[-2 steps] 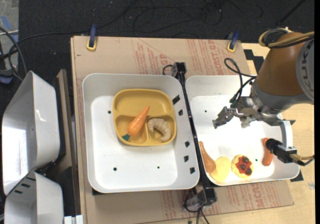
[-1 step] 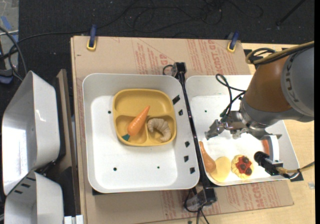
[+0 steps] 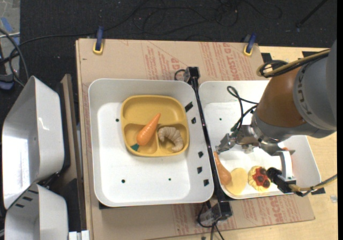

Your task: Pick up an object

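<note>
Claw (image 3: 229,142) above glossy white bin (image 3: 308,145)

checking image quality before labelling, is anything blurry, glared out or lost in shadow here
Camera view: sharp and evenly lit across both bins; the yellow divided plate, carrot and shrimp-like piece read clearly. Mild glare on the left bin's rim. The arm shades the right bin, so the gripper looks dim, its fingers hard to make out.
</note>
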